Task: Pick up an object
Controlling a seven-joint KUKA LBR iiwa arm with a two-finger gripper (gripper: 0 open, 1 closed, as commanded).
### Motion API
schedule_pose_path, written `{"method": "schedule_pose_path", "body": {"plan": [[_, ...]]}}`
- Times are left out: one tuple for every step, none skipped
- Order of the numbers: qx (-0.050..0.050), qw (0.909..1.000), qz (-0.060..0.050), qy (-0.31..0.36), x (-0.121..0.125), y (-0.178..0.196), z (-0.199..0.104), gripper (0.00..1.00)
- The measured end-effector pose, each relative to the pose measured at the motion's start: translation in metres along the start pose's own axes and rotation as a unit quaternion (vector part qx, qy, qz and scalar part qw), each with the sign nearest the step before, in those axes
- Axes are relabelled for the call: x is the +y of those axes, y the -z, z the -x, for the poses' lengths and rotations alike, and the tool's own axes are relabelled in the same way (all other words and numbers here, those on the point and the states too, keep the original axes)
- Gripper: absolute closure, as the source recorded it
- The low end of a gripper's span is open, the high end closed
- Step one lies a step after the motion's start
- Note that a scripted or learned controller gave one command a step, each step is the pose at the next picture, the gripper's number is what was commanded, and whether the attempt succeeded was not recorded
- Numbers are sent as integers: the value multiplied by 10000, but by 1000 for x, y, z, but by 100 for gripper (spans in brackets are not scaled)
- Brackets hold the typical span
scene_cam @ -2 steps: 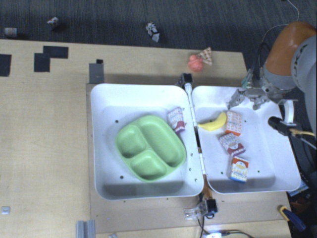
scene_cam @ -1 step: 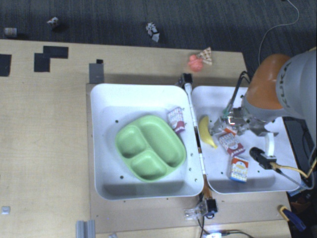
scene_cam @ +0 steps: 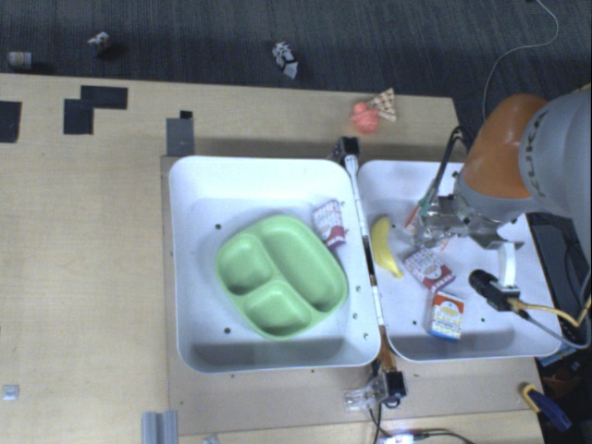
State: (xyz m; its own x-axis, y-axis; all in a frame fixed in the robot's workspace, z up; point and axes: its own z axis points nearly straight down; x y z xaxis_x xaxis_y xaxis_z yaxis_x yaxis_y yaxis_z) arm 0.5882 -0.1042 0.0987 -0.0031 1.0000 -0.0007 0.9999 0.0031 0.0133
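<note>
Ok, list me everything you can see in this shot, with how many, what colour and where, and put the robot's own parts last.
white bins: two, side by side on the bench.
divided plate: one, green, in the left bin.
small packet: one, red and white, left bin, by the plate's upper right.
banana: one, yellow, at the right bin's left side.
red and white wrapper: one, middle of the right bin.
small carton: one, orange, white and blue, right bin, near the front.
pink object: one, on the bench behind the bins.
arm: one, grey with an orange band, over the right bin.
gripper: one, low over the right bin beside the banana.
</note>
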Motion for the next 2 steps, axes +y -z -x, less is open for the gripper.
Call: {"method": "schedule_pose_path", "body": {"plan": [[1, 10000, -3, 1, 0, 0, 0, 0], [2, 10000, 18, 6, 1, 11, -1, 100]]}}
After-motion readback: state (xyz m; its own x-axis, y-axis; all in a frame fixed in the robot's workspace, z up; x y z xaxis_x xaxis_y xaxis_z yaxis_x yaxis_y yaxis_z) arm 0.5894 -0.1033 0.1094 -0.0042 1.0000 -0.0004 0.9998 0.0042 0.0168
